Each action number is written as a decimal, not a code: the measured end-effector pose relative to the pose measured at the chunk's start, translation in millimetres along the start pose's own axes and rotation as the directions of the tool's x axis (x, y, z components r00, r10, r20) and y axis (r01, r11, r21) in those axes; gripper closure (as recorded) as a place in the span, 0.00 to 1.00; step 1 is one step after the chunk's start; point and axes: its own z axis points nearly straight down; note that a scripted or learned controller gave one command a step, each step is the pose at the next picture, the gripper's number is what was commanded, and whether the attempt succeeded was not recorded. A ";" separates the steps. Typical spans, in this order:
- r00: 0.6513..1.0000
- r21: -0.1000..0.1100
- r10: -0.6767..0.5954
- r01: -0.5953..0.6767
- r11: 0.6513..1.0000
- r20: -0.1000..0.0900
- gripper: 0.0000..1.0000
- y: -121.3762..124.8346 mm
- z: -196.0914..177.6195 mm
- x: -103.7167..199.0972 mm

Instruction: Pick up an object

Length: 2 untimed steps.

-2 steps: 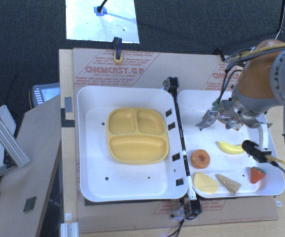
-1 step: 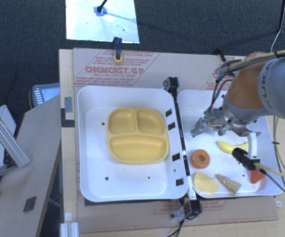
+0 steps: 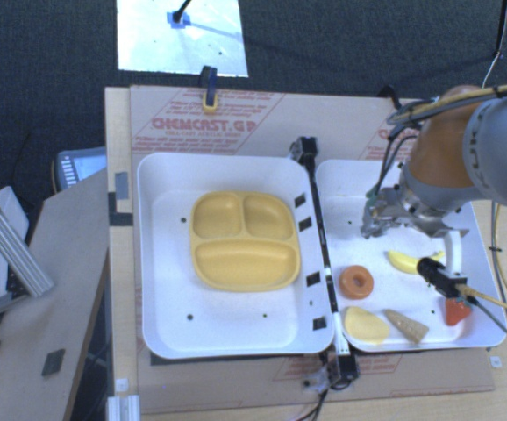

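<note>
1. Nearest the camera, a pale yellow rounded lump is seen at the front edge of the right white shallow bin, with a tan wedge-shaped piece just beside it.
2. Further right along the same front edge, a small red piece is spotted, partly hidden by the robot's own hardware.
3. A little further back, an orange ring-shaped toy is found lying flat near the bin's left wall.
4. A yellow banana-shaped toy is seen beyond the ring and to its right, apart from it.
5. Now the gripper: it is held low over bare bin floor, beyond the banana and the ring and near both. How far its fingers are spread cannot be told, nor can any hold on a thing be made out.
6. In the left white shallow bin, a yellow three-compartment plastic plate is seen resting flat in the middle.
7. Under both bins, a brown cardboard sheet with red print is spread over the table.
8. At the far edge of the sheet, a yellow clamp is seen.
</note>
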 end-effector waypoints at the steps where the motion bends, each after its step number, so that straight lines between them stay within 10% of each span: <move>1: 1.000 -0.005 -0.005 0.005 1.000 0.001 1.00 2.9 -64.8 -0.4; 2: 1.000 -0.006 -0.006 0.006 1.000 0.001 1.00 12.0 -126.8 1.5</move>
